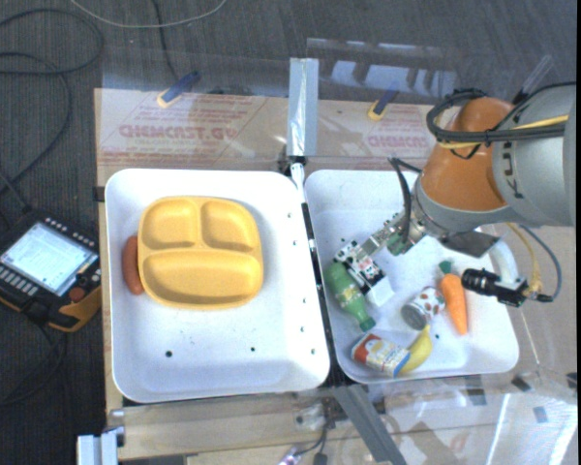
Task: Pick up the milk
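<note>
Arm: reaches from the right, bent down over the right bin.
Gripper: low, just beside the milk; opening cannot be told.
Milk: cow-patterned carton, right bin's left part, beside a green bottle.
Hidden: hot dog partly under the yellow tray.

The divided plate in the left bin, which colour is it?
The divided plate is yellow all over, as the camera view shows.

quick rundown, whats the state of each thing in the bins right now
milk carton: lying in right bin, at the hand's tip
hand: low over the milk carton
green bottle: lying on its side
carrot: lying flat
banana: lying flat
can: tipped over
yellow tray: right way up in left bin
</note>
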Controlling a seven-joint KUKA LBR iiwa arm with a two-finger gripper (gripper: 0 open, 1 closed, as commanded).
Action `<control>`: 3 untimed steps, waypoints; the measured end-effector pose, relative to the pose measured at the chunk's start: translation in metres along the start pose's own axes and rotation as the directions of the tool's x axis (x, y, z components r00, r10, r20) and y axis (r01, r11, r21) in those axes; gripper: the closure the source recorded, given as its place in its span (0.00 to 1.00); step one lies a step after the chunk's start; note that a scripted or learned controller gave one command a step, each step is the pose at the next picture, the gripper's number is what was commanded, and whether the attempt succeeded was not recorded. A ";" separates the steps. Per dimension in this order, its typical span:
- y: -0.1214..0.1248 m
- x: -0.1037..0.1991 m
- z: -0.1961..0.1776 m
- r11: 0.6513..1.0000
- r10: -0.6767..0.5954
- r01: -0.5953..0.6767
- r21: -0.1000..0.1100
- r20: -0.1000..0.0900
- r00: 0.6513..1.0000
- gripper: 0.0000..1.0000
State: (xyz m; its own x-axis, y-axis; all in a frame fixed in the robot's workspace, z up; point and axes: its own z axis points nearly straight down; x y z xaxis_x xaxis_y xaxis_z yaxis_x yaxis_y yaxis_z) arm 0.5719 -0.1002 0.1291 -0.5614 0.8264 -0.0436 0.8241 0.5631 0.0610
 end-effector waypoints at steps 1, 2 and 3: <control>-0.003 0.002 0.005 1.000 0.000 0.000 0.009 -0.008 1.000 0.00; -0.019 0.003 0.028 0.969 -0.244 0.245 0.033 -0.024 0.969 0.00; -0.017 0.007 0.019 0.968 -0.246 0.248 0.034 -0.038 0.968 1.00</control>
State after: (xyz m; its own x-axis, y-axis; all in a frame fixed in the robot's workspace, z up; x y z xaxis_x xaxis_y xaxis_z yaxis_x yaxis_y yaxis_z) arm 0.5550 -0.1041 0.1092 -0.7495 0.6617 -0.0193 0.6615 0.7498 0.0148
